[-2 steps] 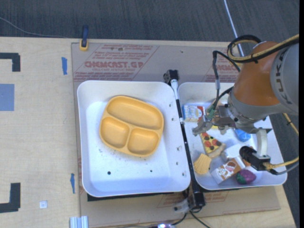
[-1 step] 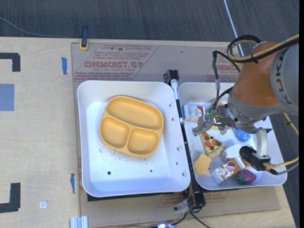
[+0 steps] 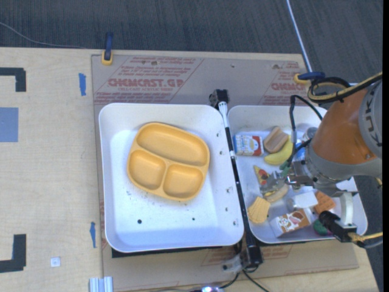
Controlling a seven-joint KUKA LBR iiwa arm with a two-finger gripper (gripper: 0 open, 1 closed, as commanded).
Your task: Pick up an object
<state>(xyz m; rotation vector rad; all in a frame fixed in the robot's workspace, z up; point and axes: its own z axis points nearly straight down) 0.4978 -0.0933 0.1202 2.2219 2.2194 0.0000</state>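
Reaching in over the right bin (image 3: 358, 221), the gripper (image 3: 285, 178) hangs low among a crowded heap of toy food near that bin's middle, and whether it is open or closed on anything cannot be told, since the wrist and cables cover that spot. The likeliest trouble is the crowding: a banana (image 3: 278, 157), a brown bun-like piece (image 3: 276, 140), a small milk carton (image 3: 247, 143), a yellow waffle-like block (image 3: 258, 210) and a printed packet (image 3: 290, 221) lie close together, so a descent could nudge neighbours, pinch two at once, or slip off a rounded piece. The orange arm (image 3: 340, 139) hides the bin's right side, where an orange item (image 3: 324, 201) and a green one (image 3: 320, 228) are only partly seen. The left bin (image 3: 115, 181) holds a yellow divided plate (image 3: 168, 160), well apart from the gripper.
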